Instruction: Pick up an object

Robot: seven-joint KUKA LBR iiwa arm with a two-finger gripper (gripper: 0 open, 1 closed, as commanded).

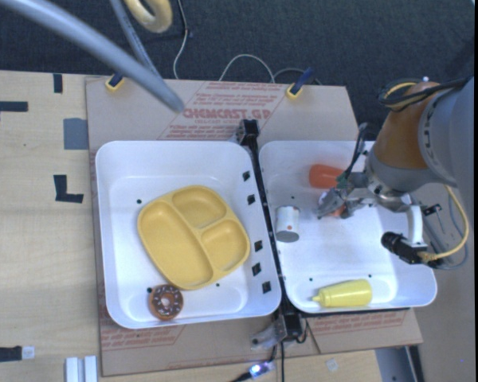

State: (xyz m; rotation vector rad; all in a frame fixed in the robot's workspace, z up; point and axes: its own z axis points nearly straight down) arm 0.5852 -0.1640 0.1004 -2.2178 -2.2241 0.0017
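Note:
My gripper (pixel 333 204) hangs low over the middle of the right bin (pixel 398 293), under the orange-banded wrist. Just behind its tips lies an orange-red object (pixel 325 174), partly covered by the gripper body. A small white and grey cylinder (pixel 287 223) sits to the left of the gripper, near the divider. A yellow mustard-shaped bottle (pixel 344 294) lies along the bin's front edge. I see nothing between the fingers.
The left bin (pixel 111 173) holds a yellow compartment tray (pixel 193 234) and a chocolate donut (pixel 166 302) at its front. A grey pole (pixel 80 34) crosses the upper left. Cables (pixel 430 249) loop beside the wrist at the right.

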